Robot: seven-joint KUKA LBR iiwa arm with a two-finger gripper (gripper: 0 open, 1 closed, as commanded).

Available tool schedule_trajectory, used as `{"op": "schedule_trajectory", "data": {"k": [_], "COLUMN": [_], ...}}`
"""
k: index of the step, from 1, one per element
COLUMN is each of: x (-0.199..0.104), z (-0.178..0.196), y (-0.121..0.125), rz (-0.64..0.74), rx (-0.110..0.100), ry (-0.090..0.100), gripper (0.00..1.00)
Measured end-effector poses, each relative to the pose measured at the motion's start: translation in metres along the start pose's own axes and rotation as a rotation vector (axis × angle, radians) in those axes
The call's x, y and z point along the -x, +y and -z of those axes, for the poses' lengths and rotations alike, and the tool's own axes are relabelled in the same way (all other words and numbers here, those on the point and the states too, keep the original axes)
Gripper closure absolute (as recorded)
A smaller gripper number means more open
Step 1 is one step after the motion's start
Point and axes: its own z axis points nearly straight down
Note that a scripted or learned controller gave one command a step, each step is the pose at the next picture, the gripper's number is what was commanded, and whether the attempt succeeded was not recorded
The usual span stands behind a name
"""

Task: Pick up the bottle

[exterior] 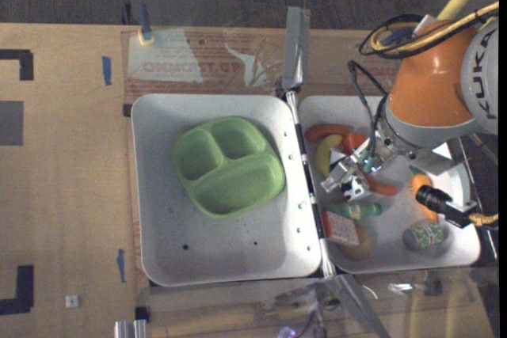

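A small green bottle [361, 210] lies on its side in the right bin [467, 253], near the bin's middle. My gripper [345, 181] hangs just above and a little left of the bottle, over the bin's left half. Its fingers stand apart and open, with nothing between them. The grey arm with its orange band [432, 87] reaches in from the upper right and hides part of the bin's back.
Around the bottle lie a red box [341, 228], a brown piece [358, 246], a yellow banana [325, 158], a red piece [326, 131], an orange carrot [424, 195] and a grey-green lump [425, 236]. A green divided plate [228, 165] sits in the left bin [158, 249].
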Motion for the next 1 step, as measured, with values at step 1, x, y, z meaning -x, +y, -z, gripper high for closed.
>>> {"op": "schedule_trajectory", "data": {"k": [1], "x": [-0.0720], "z": [-0.0002], "y": [-0.0151], "rz": [0.150], "rx": [-0.002], "ry": [0.003], "gripper": [0.00]}}
